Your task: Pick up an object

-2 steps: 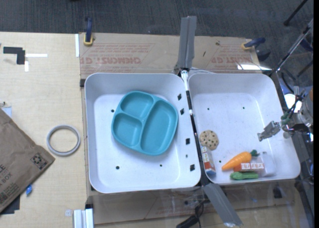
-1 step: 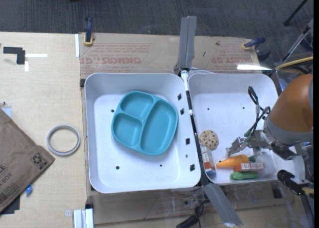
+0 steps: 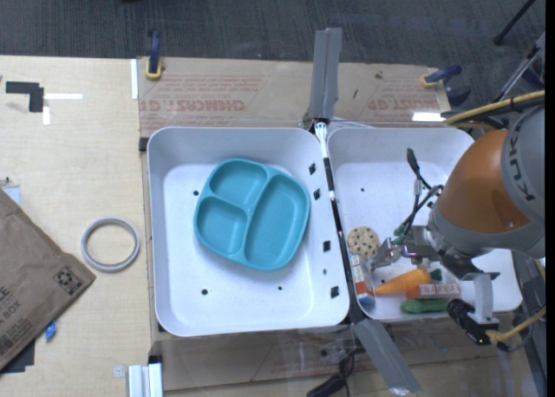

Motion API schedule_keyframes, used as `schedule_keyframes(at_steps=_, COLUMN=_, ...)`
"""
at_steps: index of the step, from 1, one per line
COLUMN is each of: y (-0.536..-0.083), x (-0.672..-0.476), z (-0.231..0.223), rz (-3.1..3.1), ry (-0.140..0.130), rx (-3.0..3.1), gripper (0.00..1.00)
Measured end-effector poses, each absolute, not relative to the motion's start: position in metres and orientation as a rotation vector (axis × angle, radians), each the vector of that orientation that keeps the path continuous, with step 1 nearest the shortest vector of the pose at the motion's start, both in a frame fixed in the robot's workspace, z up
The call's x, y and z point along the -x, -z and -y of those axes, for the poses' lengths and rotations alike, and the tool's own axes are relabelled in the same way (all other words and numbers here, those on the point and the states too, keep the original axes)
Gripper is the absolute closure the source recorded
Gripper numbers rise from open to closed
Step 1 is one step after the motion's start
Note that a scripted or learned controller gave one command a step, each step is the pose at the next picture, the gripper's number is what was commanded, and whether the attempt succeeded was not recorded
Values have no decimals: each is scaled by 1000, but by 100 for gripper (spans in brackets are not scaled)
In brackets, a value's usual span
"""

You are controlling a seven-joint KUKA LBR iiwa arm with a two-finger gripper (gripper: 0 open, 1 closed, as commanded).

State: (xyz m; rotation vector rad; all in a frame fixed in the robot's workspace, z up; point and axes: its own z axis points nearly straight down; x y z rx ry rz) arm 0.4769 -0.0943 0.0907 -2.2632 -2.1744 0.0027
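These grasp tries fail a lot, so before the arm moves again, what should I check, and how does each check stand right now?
1. Gripper is over the right bin, where the objects lie: ok.
2. A target sits close by: the orange carrot lies just beside the gripper: ok.
3. Something is actually between the fingers: cannot tell, the wrist hides them.
4. Clutter near the target: the round speckled disc, a green piece and a red-and-white tube crowd the carrot: not ok.
5. Left bin holds the teal divided plate, well away from the arm: ok.
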Motion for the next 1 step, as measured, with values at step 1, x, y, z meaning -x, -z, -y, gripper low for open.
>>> schedule_keyframes(at_steps=1, y=-191, x=-504, z=83, rz=1988, ry=-4, rx=2432, gripper=0)
